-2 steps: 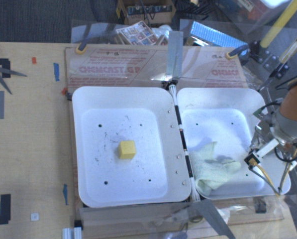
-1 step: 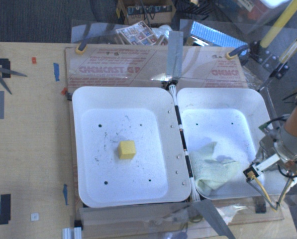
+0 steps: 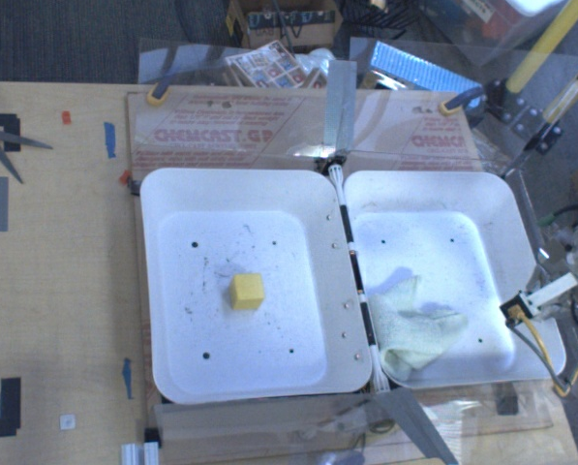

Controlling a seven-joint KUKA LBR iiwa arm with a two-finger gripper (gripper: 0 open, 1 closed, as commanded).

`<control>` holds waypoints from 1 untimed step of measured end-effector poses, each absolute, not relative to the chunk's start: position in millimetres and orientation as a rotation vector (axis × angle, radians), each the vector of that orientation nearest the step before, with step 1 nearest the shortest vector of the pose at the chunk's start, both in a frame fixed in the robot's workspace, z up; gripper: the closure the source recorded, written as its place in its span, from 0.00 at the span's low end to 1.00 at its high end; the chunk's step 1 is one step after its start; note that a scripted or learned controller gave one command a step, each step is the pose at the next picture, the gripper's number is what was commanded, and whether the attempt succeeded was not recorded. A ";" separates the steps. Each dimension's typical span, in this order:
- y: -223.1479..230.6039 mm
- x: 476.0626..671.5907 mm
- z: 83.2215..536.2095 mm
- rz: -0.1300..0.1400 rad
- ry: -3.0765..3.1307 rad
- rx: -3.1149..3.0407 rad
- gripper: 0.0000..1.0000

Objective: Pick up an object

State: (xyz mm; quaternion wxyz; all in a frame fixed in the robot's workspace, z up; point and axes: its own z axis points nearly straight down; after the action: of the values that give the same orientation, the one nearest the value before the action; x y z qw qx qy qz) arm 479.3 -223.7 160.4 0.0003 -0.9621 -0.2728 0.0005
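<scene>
A small yellow block [image 3: 247,292] lies near the middle of the left white bin [image 3: 172,201]. A crumpled pale green cloth [image 3: 419,325] rests in the front half of the right white bin [image 3: 482,197], reaching toward its front left corner. Both things lie loose on the bin floors, with nothing touching them.
A metal divider [image 3: 351,260] runs between the two bins. Clear plastic sheeting with red print [image 3: 230,129] stands behind them. A yellow cable and white connector [image 3: 540,303] hang at the right bin's right rim. Wooden bench top [image 3: 56,289] extends to the left.
</scene>
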 end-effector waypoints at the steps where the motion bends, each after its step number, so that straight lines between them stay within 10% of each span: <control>1: -194.0 498.1 191.9 0.003 -0.321 -3.124 1.00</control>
State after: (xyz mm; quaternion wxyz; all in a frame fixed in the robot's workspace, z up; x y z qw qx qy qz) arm 498.1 -194.0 191.9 0.0004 -0.9948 -0.1021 0.0009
